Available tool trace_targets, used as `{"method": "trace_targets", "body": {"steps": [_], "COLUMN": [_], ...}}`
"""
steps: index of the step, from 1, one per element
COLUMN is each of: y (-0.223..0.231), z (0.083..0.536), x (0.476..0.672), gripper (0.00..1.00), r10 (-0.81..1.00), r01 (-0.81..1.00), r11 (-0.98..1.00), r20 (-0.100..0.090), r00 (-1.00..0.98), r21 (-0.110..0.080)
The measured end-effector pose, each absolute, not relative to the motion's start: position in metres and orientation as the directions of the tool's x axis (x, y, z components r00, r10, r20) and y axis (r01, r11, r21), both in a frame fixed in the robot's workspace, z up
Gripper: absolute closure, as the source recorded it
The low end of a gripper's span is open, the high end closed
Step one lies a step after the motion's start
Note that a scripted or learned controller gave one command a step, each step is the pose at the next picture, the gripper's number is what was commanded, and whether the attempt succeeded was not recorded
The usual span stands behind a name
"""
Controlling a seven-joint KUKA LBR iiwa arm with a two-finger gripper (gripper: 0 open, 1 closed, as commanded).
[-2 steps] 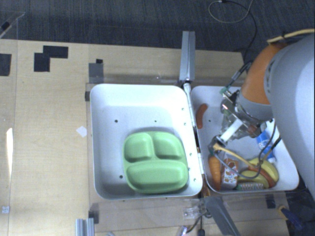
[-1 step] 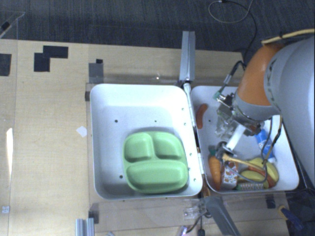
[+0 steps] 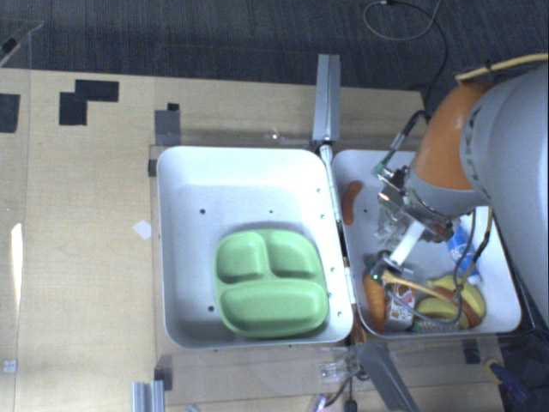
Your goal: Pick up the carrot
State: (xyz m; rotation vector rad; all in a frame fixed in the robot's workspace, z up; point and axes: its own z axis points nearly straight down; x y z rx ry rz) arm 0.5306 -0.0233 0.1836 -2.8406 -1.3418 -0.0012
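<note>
The gripper point(image 3: 396, 261) is hanging low in the right bin point(image 3: 360, 168), its fingers pointing down toward the front-left corner; from where I am standing I cannot tell whether they are spread or pressed together, since they are blurring into the clutter beneath. The carrot point(image 3: 375, 294) is lying just below and to the left of the tips, tight against the bin's front-left wall, with a small printed packet point(image 3: 401, 305) just beside it and bananas point(image 3: 452, 301) a little further right. To do this step well, I judge the fingers should be straddling the carrot across its narrow width, staying clear of the wall and packet. A reddish sausage-like item point(image 3: 351, 201) is sitting further back. The green divided tray point(image 3: 271, 283) is resting in the left bin point(image 3: 180, 230). The arm point(image 3: 480, 144) is covering the right bin's far side, and a blue item point(image 3: 461, 245) there is hard to identify.
</note>
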Motion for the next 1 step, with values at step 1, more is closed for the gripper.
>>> {"method": "trace_targets", "body": {"steps": [1], "y": [-0.0379], "z": [0.1838], "x": [0.6648], "gripper": [1.00], "r10": [0.698], "r01": [0.698], "r11": [-0.716], "r20": [0.001], "r00": [0.716], "r21": [0.002]}}
